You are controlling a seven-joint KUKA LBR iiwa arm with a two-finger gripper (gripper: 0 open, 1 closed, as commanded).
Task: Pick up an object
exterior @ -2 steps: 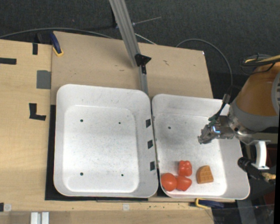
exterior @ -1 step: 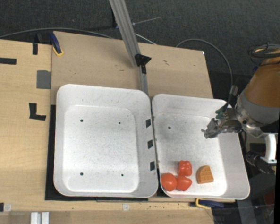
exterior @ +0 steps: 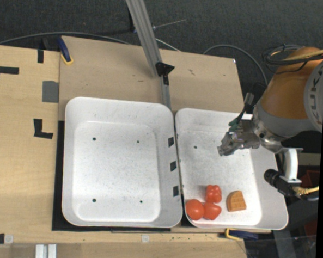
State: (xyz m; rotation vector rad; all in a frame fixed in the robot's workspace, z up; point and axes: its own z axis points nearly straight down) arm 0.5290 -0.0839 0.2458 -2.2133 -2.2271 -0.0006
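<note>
In the right bin (exterior: 205, 128), near its front edge, lie three red rounded pieces: one (exterior: 213, 192) above, one (exterior: 195, 209) at the front left, one (exterior: 212, 211) beside it. A small tan waffle-like block (exterior: 236, 201) rests just right of them. My gripper (exterior: 226, 149) hangs over the middle of the right bin, well behind these objects, with nothing visible between its fingers. The arm comes in from the right with its orange band above the wrist.
The left bin (exterior: 73, 147) sits beside the right one, joined by black clips at the shared edge. A slanted metal bar (exterior: 148, 35) runs from the top down to the bins' back edge. Cables lie at the right.
</note>
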